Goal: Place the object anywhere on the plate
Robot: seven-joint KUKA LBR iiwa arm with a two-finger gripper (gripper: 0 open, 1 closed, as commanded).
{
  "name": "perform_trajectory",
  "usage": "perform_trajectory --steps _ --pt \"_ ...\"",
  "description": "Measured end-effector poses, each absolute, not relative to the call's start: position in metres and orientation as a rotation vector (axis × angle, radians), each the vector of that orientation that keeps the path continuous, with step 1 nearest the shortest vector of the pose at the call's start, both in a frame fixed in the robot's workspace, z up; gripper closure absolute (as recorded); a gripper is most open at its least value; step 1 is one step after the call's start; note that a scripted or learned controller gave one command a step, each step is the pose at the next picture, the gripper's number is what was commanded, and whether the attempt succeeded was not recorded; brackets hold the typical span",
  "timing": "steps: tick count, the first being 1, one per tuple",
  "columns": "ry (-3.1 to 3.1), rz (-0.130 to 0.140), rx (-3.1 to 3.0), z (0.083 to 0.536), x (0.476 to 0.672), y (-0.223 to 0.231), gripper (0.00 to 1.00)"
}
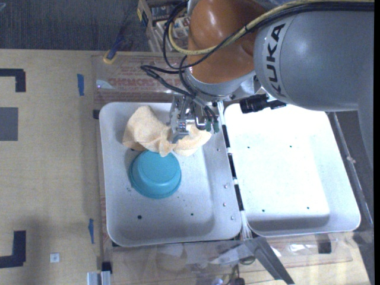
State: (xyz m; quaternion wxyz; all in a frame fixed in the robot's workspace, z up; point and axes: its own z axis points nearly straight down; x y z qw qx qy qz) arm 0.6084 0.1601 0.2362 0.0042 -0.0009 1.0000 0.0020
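Up by the left bin's (pixel 113 177) far wall, claw (pixel 180 132) meets cloth (pixel 145 129).

Tool (pixel 185 128) over yellow cloth (pixel 148 130), by blue bowl (pixel 155 174)

I count two shallow white bins on the tabletop (pixel 47 177): the left bin (pixel 178 224) and the right bin (pixel 285 177). In the left bin there is one blue bowl (pixel 155 174), upside down, and one crumpled yellow cloth (pixel 148 129). On the tabletop I count three small blue tape marks.
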Motion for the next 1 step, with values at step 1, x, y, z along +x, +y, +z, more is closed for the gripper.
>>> perform_trajectory --steps 1 --pt "3.134 0.007 -0.009 0.2273 0.6121 0.2121 1.00"
